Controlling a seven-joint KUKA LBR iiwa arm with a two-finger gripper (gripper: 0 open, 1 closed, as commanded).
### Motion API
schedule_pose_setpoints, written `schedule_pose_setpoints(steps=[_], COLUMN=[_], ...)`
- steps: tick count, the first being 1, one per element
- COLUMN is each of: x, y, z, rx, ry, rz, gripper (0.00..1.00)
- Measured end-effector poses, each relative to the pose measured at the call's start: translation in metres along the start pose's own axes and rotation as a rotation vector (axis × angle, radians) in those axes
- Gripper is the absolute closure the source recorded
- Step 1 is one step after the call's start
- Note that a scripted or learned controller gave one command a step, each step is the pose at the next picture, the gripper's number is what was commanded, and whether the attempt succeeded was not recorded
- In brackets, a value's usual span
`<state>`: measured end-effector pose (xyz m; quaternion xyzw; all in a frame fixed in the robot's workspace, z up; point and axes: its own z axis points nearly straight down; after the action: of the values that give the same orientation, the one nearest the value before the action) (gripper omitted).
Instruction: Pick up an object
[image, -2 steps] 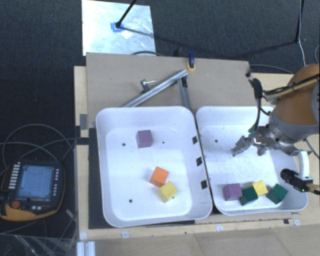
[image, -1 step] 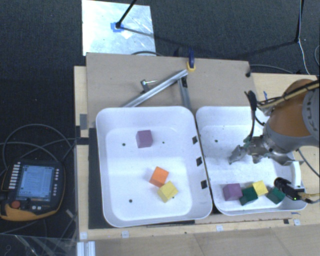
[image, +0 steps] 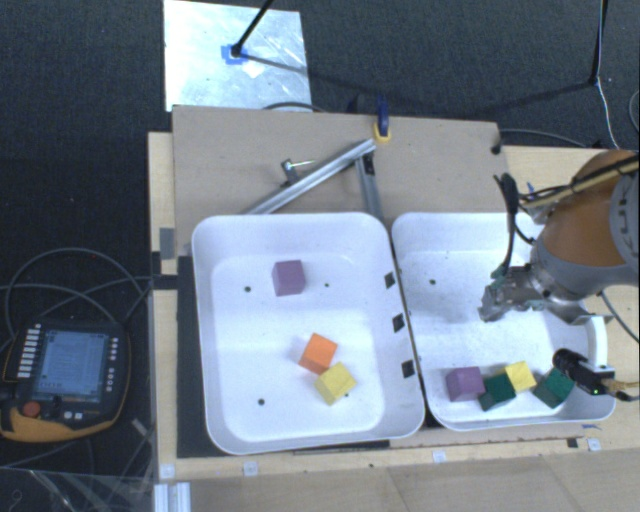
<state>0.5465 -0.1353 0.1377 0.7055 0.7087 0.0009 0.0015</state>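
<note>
While the gripper hovered above the purple cube, finger state unclear, it needed centring over that cube before descending.

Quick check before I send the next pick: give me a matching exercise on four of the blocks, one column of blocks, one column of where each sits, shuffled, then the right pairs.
Blocks:
1. orange block
2. lone purple block
3. yellow block in the right bin
4. green block nearest the right bin's near right corner

Places:
A. upper part of the left bin, apart from the others
B. between two green blocks
C. touching a yellow block in the left bin
D. far right end of the row in the right bin

Pairs: 1-C, 2-A, 3-B, 4-D
</note>
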Motion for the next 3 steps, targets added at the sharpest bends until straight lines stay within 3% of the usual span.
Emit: schedule_pose_setpoints(steps=[2,3], x=[-0.008,0.056], y=[0.011,0.013], z=[-0.102,-0.1], rx=[-0.003,0.002], ry=[-0.001,0.003], rz=[0.0,-0.007], gripper=[1.0,1.0])
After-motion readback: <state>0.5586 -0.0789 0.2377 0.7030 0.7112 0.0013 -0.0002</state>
